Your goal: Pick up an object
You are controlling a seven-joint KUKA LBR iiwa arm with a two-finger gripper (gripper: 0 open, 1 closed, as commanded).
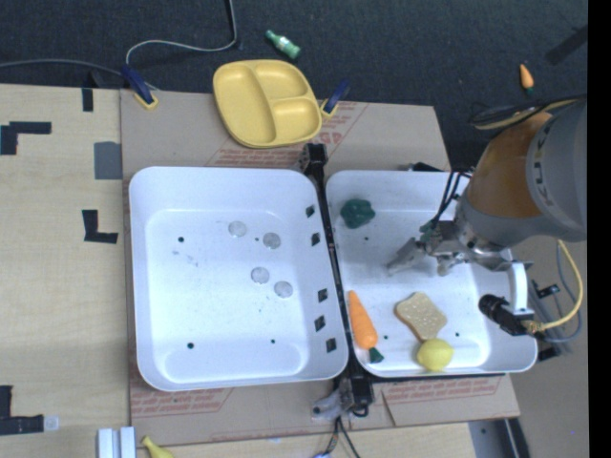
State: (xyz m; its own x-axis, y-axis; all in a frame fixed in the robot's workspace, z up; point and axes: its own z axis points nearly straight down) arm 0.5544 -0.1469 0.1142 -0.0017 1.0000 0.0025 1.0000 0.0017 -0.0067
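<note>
left bin [153, 256]: shallow, white, on the left half of the bench; a few pale round marks on its floor near the middle.
yellow dish [266, 102]: two-compartment plate, lying on the bench just beyond the far edge of the left bin, near the divide between the bins.
green bottle [283, 42]: small, lying on the dark surface beyond the dish.
right bin [401, 184]: shallow, white, touching the left bin along its left edge.
carrot [362, 322]: orange with green tip, lying along the right bin's left edge, toward the near corner.
green object [358, 213]: dark green lump, near the far left corner of the right bin.
bread slice [421, 315]: tan, toward the near edge of the right bin, just right of the carrot.
lemon [434, 354]: yellow, at the near edge of the right bin, just beside the bread slice.
gripper [403, 259]: over the middle of the right bin, pointing left; fingers spread apart, nothing between them; apart from the green object and the bread slice.
arm [535, 179]: grey with orange band, over the right edge of the right bin.
</note>
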